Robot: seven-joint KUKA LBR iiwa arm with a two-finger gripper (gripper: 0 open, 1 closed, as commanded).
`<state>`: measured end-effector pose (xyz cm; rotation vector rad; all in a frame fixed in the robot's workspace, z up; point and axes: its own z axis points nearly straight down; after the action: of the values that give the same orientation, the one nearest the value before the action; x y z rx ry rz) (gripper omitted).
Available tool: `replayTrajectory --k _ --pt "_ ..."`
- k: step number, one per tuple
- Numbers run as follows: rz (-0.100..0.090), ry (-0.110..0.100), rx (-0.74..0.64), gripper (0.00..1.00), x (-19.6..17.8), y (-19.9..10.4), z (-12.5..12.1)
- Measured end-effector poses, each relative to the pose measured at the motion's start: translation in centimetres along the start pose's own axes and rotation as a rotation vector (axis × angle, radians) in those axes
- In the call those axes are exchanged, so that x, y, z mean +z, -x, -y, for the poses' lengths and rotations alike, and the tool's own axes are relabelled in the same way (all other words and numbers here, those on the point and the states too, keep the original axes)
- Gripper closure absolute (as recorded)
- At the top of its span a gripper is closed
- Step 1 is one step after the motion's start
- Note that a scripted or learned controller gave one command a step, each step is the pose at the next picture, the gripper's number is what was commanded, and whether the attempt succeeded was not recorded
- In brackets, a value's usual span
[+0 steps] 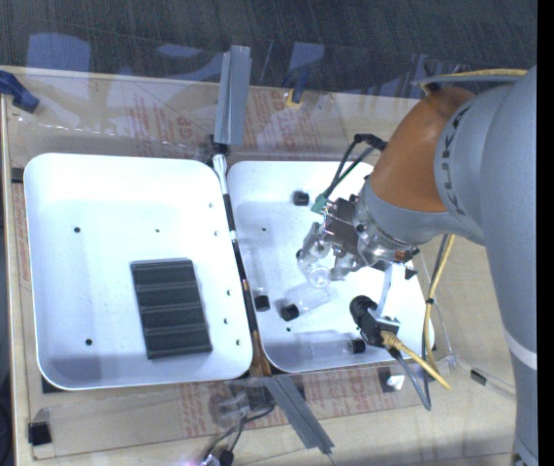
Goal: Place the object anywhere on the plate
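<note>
The plate point(170, 309) is a dark, ribbed rectangle lying flat in the left bin point(63, 192), toward its front. My gripper point(315, 258) hangs low over the middle of the right bin point(267, 187), pointing left and down. Just below it a clear, glassy object point(308, 295) with a small black end point(289, 311) lies on the bin floor. I cannot make out whether the gripper touches it. A clear tube point(327, 342) with a black cap rests along the right bin's front wall.
Small black pieces lie in the right bin at the back point(301, 199) and near the divider point(261, 303). A grey rail point(231, 95) stands behind the bins. The arm's orange band point(412, 163) and cables overhang the right bin's right side.
</note>
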<state>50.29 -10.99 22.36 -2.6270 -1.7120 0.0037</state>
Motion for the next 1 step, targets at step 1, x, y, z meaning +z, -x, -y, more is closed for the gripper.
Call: replayTrajectory --k 1 --pt "0.003 -0.001 0.252 1.00 3.42 -7.83 0.48"
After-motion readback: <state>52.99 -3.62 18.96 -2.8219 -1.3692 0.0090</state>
